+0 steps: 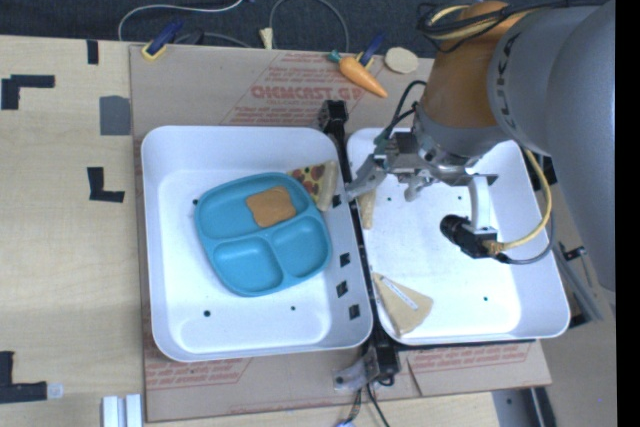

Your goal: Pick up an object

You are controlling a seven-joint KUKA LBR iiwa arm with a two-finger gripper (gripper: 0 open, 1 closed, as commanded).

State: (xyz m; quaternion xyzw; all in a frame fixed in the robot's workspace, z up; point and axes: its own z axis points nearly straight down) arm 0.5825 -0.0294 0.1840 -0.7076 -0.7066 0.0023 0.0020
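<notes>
camera view: gripper [368, 177], finger state i cannot tell, hangs by the right bin's [540, 320] sandwich wedge [402, 303]; it looks light, soft, best pinched across its flat sides.

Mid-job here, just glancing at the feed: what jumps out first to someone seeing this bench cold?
The big grey and orange arm dominates the right side, its gripper low over the divider between the two white bins. Next is the bright blue divided plate in the left bin, with a brown toast-like piece in its top compartment. A small orange carrot lies on the cardboard behind the bins.
</notes>
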